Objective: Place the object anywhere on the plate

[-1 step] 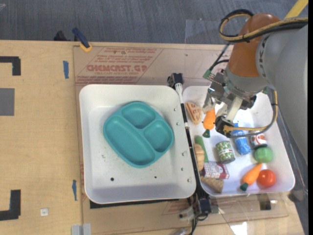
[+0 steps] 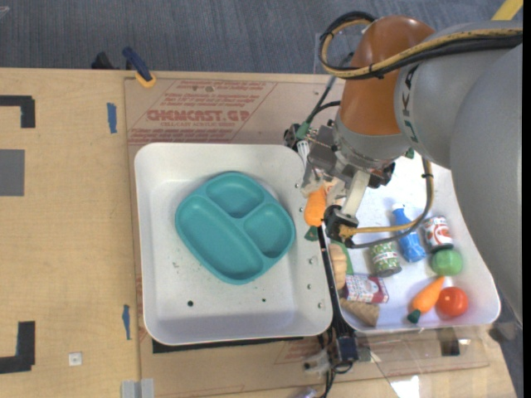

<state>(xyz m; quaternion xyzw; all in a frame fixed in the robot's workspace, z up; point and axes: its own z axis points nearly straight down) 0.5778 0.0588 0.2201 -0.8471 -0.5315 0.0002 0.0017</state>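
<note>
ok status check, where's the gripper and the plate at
Gripper over the seam between bins, orange piece at its tip, grasp unclear. Teal plate in left bin. Path to plate open.

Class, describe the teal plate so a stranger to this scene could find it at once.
Start at the left white bin. The teal plate lies in its middle, set at a slant. It alone has three sunken compartments, and the small toys all lie over in the right bin.

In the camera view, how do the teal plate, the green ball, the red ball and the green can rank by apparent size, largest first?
1. teal plate, by far the largest.
2. green can.
3. green ball and red ball: they look alike in size, so I do not rank them.
</note>
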